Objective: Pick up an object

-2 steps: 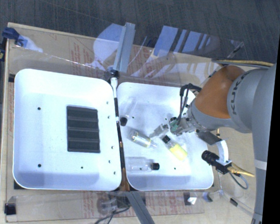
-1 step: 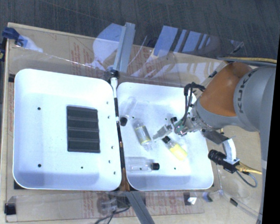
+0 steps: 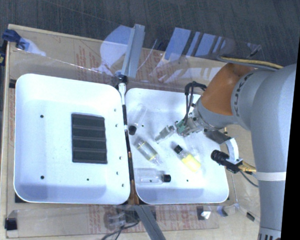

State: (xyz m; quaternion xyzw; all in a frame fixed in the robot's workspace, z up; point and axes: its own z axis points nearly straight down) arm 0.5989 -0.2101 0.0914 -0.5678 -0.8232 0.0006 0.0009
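Nearest: clear vial (image 3: 152, 177), black cap; I judged it light, slippery. Gripper (image 3: 185, 126): state I couldn't tell.

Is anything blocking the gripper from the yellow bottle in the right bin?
Nothing visible does. The gripper hovers just above-left of the yellow bottle, with bare bin floor between them; the other small bottles lie further left.

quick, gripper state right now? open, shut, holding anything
Gripper: cannot be told from this view. It is low in the right bin, beside a small clear bottle; nothing is seen held.
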